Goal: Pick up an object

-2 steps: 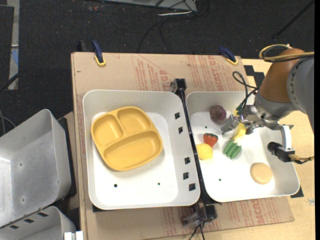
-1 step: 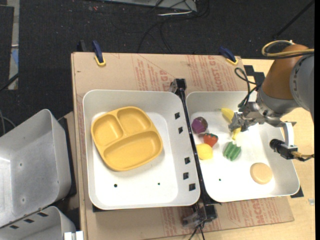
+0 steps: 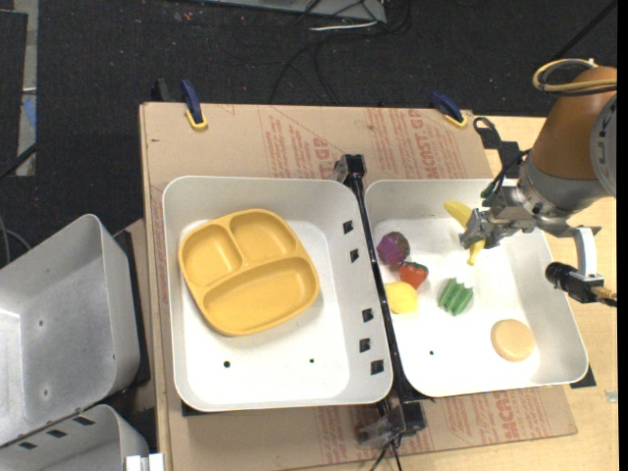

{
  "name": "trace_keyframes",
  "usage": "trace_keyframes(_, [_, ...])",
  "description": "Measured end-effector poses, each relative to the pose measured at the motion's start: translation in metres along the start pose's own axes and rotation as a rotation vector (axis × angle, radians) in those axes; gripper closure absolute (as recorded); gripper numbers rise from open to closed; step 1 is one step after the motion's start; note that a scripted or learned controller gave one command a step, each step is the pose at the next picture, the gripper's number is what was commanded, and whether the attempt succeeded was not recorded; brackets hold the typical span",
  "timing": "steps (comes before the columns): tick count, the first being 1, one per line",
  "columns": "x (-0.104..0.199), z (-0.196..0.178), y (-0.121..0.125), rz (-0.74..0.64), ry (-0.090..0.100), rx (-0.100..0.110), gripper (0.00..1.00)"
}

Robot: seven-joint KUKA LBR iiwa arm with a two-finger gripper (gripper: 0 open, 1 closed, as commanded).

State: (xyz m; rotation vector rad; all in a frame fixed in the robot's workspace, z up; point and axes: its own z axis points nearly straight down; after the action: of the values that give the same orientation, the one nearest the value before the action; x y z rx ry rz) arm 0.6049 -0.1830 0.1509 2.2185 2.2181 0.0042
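Camera view: red print on the cardboard [image 3: 324, 135] under the bins is too small to read. The gripper [image 3: 478, 235] sits in the right bin [image 3: 549, 366], clenched on a yellow banana [image 3: 461, 219]; green toy [image 3: 454, 296] lies just below, open floor beyond.

Dark speckled floor [image 3: 88, 57] strewn with cables [image 3: 294, 62]; brown board bench [image 3: 255, 135] lit evenly.

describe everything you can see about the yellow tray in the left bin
The yellow tray is a glossy, plastic-looking divided plate with rounded corners and three compartments: two smaller ones along the far side and one long one nearer the camera. It lies flat, turned slightly askew, on the floor of the left bin. Nothing lies in it.
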Motion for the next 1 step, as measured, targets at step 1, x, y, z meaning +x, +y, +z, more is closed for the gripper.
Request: trace_keyframes(1, [-0.0066, -0.0454, -0.0009, 0.001, -0.001, 0.000, 1.00])
